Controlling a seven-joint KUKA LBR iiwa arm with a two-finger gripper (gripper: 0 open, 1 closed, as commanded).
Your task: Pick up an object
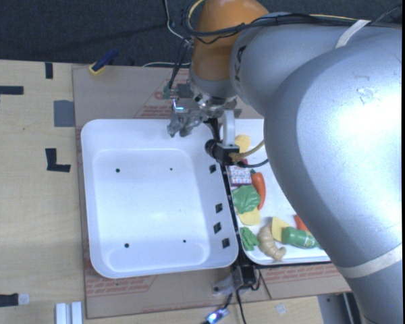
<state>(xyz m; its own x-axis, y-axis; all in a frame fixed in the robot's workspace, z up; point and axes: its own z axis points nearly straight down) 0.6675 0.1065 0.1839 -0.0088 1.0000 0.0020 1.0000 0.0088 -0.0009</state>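
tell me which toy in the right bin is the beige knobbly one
The ginger root, at the right bin's near edge. It is beige and lumpy; its neighbours are green, yellow or orange.

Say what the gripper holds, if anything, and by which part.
Nothing seen held: the gripper hangs above the left bin's back rim.

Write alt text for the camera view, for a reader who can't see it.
The grey arm's gripper hangs over the left bin's far rim; the right bin holds toy foods, among them a carrot and a ginger root.
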